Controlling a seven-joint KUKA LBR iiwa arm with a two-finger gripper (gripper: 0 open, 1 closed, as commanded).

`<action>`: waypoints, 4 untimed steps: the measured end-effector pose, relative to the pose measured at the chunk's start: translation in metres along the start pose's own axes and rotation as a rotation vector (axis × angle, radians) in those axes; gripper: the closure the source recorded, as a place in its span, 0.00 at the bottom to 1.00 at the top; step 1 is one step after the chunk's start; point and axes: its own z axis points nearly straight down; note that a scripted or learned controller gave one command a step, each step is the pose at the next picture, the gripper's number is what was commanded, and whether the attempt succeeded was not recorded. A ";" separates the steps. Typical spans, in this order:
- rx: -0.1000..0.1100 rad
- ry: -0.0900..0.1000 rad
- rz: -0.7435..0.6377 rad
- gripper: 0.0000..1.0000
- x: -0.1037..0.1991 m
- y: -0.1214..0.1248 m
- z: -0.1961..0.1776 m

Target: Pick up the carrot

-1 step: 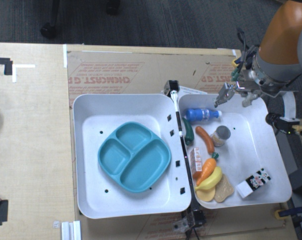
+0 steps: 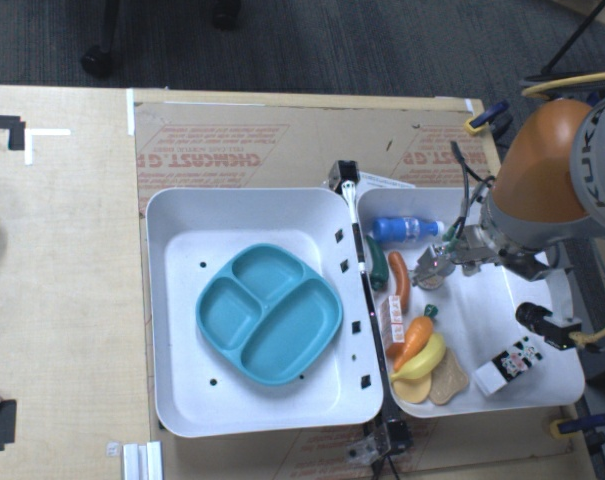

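The carrot (image 2: pixel 416 335) is orange with a small green top and lies in the right bin (image 2: pixel 487 303), near its left wall. It rests against a yellow banana (image 2: pixel 423 358) just below it. My gripper (image 2: pixel 432 267) hangs over the same bin, a short way above the carrot in the view and slightly to its right. It stands apart from the carrot, and nothing shows between its metal tips. The grey arm with its orange band (image 2: pixel 547 163) reaches in from the right.
A blue divided plate (image 2: pixel 269 313) lies in the left bin (image 2: pixel 172 268). The right bin also holds a blue bottle (image 2: pixel 406 230), a green item (image 2: pixel 377 265), a red sausage (image 2: pixel 399 280), a tan biscuit (image 2: pixel 448 381) and a black-and-white box (image 2: pixel 508 364).
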 end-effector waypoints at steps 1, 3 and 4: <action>0.001 0.001 -0.007 0.00 0.000 -0.042 0.055; -0.002 0.000 -0.002 0.00 -0.001 -0.041 0.046; 0.000 0.003 0.207 0.00 0.012 -0.058 0.054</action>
